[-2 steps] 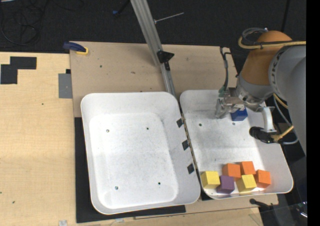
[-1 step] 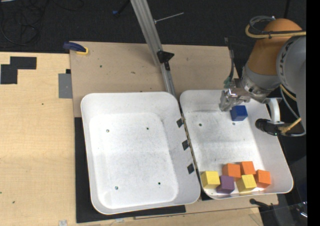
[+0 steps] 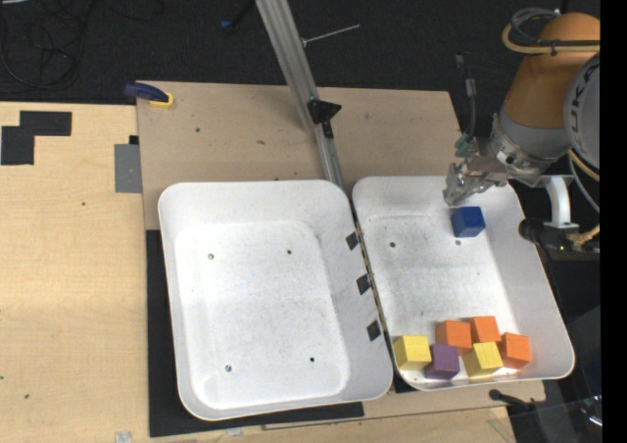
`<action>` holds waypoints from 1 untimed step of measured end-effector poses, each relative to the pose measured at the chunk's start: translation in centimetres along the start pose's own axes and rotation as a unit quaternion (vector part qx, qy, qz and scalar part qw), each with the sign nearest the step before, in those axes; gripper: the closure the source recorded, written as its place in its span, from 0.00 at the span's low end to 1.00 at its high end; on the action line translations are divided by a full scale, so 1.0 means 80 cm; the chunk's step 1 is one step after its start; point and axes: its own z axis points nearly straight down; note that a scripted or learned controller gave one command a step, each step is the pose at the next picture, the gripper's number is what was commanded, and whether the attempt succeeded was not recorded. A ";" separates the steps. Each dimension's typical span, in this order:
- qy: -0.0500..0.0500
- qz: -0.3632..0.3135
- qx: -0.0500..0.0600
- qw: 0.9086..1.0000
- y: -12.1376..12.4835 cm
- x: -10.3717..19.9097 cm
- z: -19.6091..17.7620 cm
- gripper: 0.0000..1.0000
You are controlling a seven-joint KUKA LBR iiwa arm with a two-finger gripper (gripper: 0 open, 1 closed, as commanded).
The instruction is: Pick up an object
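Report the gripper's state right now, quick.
Gripper: open or closed cannot be told from the camera view; it sits just above the blue block in the right bin, with no visible grasp.

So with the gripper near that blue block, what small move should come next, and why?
Probably a short drop onto the small blue cube. It lies alone in the right-hand white bin, just below the gripper, far from the orange, yellow and purple blocks at the near edge.
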 end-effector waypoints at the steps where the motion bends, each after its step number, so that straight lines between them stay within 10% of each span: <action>1: 0.000 -0.003 -0.001 1.000 0.004 -0.002 -0.080 1.00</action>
